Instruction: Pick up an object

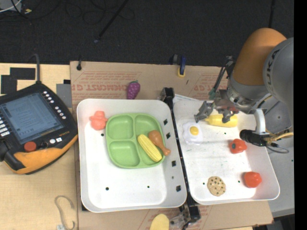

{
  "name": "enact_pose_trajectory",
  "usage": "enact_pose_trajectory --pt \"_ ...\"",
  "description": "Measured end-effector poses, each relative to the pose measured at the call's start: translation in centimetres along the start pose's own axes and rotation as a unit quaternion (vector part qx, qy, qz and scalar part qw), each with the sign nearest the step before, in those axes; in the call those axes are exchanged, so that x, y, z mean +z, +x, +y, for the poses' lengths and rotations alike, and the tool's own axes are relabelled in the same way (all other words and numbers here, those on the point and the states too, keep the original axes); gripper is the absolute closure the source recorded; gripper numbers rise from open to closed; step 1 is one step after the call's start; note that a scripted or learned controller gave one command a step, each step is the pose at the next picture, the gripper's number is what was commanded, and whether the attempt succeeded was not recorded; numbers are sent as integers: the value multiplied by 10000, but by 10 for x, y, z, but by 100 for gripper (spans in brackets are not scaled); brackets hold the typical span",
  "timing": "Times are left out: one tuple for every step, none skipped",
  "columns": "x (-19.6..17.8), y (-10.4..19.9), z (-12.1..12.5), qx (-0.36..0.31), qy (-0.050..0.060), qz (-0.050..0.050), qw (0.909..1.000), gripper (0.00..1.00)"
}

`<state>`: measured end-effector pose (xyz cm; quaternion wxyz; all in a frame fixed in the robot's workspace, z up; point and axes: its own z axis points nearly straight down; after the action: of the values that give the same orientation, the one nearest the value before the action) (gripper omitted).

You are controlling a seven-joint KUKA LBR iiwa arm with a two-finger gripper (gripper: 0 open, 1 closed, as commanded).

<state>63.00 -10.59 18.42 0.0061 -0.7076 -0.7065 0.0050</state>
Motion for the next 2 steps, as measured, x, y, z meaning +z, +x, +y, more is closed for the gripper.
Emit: enact_pose_trajectory --pt "-9 0 3 -10 -75 -8 10000 0" --pt "53 2 10 -20 -47 -3 10000 0"
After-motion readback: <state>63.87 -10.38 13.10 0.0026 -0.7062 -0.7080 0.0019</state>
